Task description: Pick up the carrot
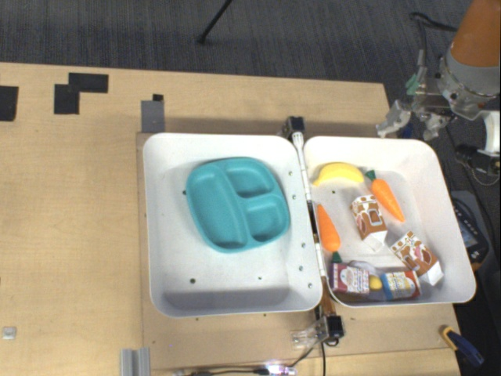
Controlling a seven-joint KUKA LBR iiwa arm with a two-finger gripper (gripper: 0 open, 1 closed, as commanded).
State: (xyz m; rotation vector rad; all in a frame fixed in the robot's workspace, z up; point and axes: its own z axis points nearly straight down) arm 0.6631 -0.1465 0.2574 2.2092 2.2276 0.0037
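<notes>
Gripper (pixel 415 112) above right bin's (pixel 450 202) far rim. Two carrots in that bin: one (pixel 387 197) just below-left of gripper beside banana (pixel 340 174), another (pixel 327 227) farther left. Divided tray (pixel 237 203) in left bin (pixel 168 233).

Arm (pixel 477 30) cropped at top-right corner

The arm comes in from the far right with its orange band up at the corner, and the gripper (pixel 409 117) hangs low at the wrist's left, fingers spread apart.
</notes>
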